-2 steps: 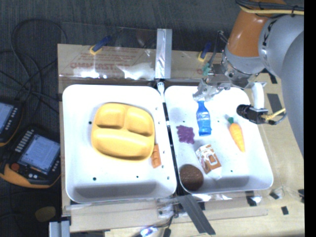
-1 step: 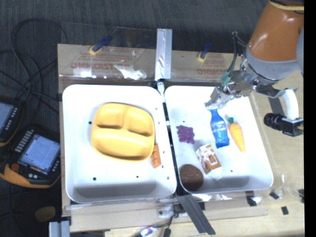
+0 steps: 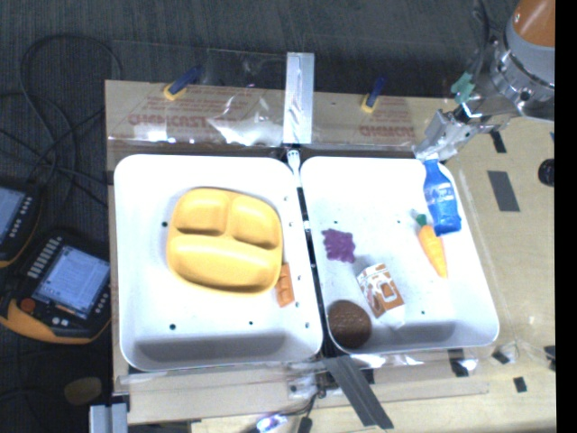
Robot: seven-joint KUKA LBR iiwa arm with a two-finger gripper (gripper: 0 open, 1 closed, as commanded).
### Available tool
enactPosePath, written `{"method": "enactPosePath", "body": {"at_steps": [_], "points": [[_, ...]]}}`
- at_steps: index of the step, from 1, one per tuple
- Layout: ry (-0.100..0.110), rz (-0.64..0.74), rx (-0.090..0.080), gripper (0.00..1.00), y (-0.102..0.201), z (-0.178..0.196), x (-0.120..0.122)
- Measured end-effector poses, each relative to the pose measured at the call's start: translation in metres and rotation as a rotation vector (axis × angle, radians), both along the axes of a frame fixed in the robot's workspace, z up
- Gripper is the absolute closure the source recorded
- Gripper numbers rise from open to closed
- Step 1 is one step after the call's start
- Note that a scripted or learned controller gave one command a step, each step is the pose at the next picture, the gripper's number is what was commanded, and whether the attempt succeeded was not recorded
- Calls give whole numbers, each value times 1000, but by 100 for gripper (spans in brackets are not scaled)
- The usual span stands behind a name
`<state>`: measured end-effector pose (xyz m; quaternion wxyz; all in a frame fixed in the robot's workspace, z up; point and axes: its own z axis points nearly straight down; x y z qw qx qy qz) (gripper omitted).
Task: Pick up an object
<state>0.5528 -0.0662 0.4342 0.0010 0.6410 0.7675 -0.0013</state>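
The arm ran off the top right edge, and whether the gripper (image 3: pixel 439 142) was open could not be told. The blue bottle (image 3: pixel 441 199) lay just below it, by the right bin's (image 3: pixel 469 332) far right wall.

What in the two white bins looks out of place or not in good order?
One thing stands out: a small orange item in the left bin is wedged between the yellow tray and the bin's right wall. In the right bin, the blue bottle lies flat by the carrot. No spill or damage shows.
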Motion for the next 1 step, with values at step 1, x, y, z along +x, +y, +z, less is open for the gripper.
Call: {"method": "enactPosePath", "body": {"at_steps": [1], "points": [[1, 153, 0, 100, -44, -87, -6]]}}
